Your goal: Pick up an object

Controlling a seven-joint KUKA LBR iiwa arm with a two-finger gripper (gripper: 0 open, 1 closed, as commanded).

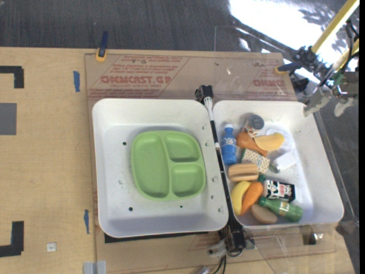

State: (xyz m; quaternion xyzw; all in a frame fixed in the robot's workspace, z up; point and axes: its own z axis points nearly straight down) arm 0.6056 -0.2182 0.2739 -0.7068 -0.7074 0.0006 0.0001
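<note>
Could easily go wrong here: can't tell how wide the jaws are, up past the far right corner of the right bin [323,153], and might pinch two at once or skid off, given the banana [239,193], carrot [251,196] and green bottle [280,209] crammed touching inside it.

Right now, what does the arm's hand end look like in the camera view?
At the view's upper right, the hand is a small, pale metallic grey assembly with dark fittings, seen against the floor beyond the right bin. It is too small and blurred to make out cables or markings. A yellow bar slants above it.
</note>
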